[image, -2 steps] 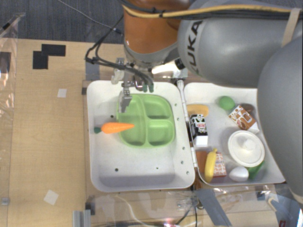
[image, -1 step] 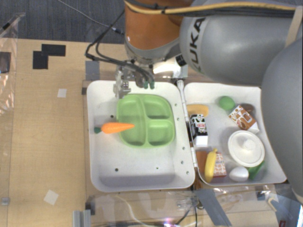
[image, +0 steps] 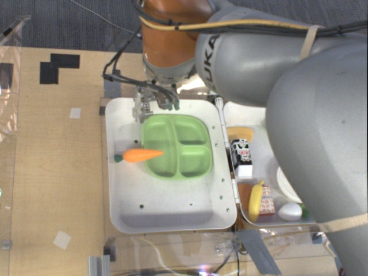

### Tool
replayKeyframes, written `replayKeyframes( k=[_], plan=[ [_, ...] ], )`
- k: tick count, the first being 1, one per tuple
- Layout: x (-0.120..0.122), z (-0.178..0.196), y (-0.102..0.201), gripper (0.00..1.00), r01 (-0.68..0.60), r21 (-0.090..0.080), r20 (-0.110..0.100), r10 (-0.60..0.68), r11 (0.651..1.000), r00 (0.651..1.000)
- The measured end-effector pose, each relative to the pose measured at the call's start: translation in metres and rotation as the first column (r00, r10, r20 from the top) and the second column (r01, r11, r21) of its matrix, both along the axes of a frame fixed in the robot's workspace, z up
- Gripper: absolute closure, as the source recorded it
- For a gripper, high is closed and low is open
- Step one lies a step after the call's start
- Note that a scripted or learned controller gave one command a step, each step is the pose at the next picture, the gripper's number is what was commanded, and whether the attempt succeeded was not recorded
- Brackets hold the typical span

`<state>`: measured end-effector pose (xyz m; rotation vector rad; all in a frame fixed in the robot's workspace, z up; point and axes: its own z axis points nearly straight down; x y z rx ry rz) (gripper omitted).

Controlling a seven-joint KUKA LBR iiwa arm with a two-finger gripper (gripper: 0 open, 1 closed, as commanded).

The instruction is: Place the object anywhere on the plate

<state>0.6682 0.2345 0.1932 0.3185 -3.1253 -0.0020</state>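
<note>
Carrot (image: 141,154) across plate's (image: 184,132) left rim

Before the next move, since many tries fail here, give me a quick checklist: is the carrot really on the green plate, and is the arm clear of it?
1. Carrot touches the green plate: ok, its pointed end lies over the plate's left rim.
2. Carrot fully on the plate: not ok, its thick end and green stub hang out over the floor of the left bin.
3. Tool free of the carrot: ok, it sits at the plate's far edge, apart from the carrot.
4. Tool fingers open or shut: cannot tell.
5. Plate flat inside the left bin: ok.
6. Other items (banana, carton) away from the plate: ok, they lie in the right bin.
</note>
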Motion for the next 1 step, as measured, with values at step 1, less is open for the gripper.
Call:
replayKeyframes(
  k=[1],
  plan=[
    [0.0011,-0.0490,0.0020,1.00,-0.117,0.002,0.008,0.117,0.993,0.993]
  ],
)
